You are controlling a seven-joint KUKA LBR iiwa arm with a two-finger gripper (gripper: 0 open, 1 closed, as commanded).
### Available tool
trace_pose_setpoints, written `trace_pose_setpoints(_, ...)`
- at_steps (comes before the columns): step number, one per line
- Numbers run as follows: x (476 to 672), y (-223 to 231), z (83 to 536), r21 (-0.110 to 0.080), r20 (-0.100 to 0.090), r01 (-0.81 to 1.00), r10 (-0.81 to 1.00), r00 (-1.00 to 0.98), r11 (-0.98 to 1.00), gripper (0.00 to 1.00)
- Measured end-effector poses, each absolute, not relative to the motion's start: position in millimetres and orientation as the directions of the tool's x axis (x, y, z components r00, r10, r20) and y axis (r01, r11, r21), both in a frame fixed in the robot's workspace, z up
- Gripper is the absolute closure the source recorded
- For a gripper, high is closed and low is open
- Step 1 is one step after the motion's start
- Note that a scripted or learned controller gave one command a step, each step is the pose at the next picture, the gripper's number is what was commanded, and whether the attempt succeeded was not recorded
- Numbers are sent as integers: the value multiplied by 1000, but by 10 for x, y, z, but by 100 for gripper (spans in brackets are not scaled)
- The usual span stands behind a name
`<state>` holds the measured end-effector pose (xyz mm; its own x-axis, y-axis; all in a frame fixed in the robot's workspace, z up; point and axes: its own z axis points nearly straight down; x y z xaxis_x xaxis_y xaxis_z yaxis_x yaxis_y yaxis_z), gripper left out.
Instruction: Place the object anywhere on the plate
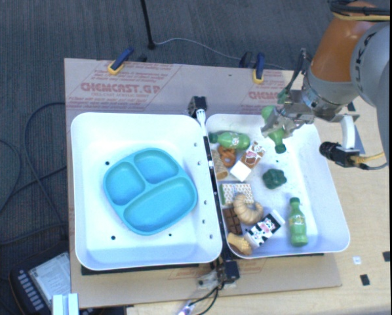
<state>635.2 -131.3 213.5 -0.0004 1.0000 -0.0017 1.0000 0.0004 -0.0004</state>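
Blue plate sits bare in the left bin, nothing placed yet. Hand hovers over the right bin's far edge, seemingly clamped on a green object. Carry-over and release remain.

the plate lies in the left bin; the bottle lies in the right bin.
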Motion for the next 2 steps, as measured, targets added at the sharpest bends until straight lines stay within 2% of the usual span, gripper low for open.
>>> trace_pose_setpoints(1,5658,-985,1540,-5,1,1000,1000,0,0,100)
trace_pose_setpoints(2,6137,-564,1849,1,-1,1000,1000,-1,1,100)
